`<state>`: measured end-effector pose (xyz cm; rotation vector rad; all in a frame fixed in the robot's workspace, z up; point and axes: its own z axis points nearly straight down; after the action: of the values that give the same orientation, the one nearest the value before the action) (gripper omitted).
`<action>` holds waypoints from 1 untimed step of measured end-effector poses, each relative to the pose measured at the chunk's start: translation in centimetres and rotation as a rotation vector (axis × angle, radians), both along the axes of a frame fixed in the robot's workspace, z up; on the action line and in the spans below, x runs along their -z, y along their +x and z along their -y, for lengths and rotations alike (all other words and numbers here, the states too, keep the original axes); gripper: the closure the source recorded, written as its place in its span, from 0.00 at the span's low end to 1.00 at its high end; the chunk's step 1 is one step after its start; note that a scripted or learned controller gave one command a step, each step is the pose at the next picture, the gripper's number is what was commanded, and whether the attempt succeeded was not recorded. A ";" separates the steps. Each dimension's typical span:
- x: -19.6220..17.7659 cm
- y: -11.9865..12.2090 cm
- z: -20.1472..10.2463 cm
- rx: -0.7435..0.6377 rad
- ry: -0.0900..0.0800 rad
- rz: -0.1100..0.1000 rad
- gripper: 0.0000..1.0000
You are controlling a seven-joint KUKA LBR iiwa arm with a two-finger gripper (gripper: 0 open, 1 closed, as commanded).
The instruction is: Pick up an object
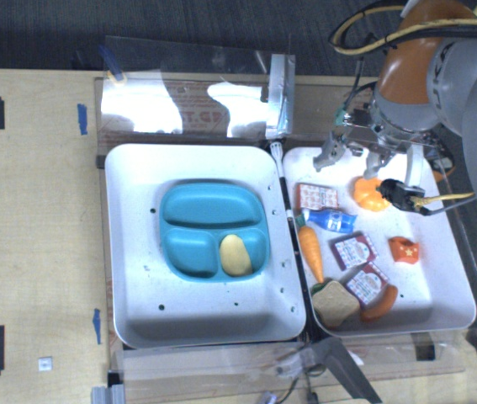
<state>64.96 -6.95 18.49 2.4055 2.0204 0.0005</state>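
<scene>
Arm [440,66]: grey, with an orange band, entering from 2 o'clock and reaching down over the back of the right bin.
End effector [357,151]: at 12 o'clock in the right bin [448,268], above the bin floor; two pale fingers [332,153] stand apart with a gap between them, spread open, nothing between them.
Orange [369,194]: just toward 5 o'clock from the end effector, close to one finger; whether they touch cannot be told.
Packet [317,196]: red and white, at 7 o'clock from the end effector, near the bin's left wall.
Bottle [331,220]: blue, lying on its side just below the packet.
Carrot [310,252]: lying lengthwise along the left wall, below the bottle.
Second packet [352,250]: at the bin's centre, just right of the carrot.
Third packet [364,284]: toward 6 o'clock, overlapping a sausage [381,303].
Bread [336,303]: at 7 o'clock in the bin, beside the third packet.
Red toy [404,249]: at 3 o'clock in the bin, apart from the rest.
Left bin [129,251]: holds a blue tray [196,225] at its centre.
Potato [235,255]: yellow, in the tray's 5 o'clock compartment.
Surface [28,251]: pale wood, with black marks at 9 o'clock.
</scene>
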 end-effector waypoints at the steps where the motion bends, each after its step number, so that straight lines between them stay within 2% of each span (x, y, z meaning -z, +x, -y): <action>1: 0.6 -0.9 5.4 -0.259 0.000 -0.002 0.00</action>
<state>64.10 -12.30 17.91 2.1248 2.3151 -0.0021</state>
